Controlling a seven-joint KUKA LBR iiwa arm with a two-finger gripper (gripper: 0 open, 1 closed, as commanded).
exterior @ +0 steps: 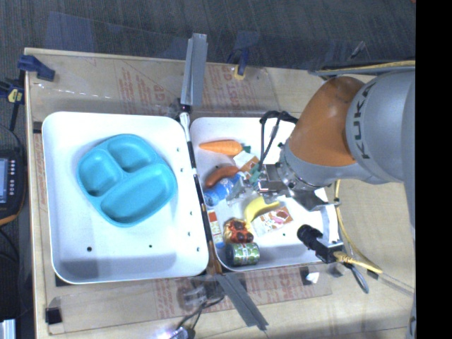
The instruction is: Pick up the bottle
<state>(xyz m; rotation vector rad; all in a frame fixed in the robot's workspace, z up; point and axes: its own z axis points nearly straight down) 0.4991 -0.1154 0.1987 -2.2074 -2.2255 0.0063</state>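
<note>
The gripper [256,182] sits low inside the right bin [311,258], just right of the bottle [220,188]; its metal tip is a tangle of dark and shiny parts against the clutter, and I cannot tell whether it grips anything.

The bottle lies on its side near the right bin's left wall, its blue body pointing toward that wall and its clear end reaching toward the gripper. Touching the bottle from above is a brown sausage-shaped item [221,173], lying at a slant. Further above the bottle, an orange carrot [221,147] lies flat with its green end to the right. Just right of and below the bottle a yellow banana [257,207] curves beside a small printed card [274,219]. Below the bottle a dark red and yellow wrapped thing [238,229] rests against a green can [244,253] lying on its side.

Left of the bottle, past the divider, the left bin [60,210] holds a blue divided plate [127,178]. Right of the bottle, the grey arm [374,129] with its orange band looms over the right bin.
</note>
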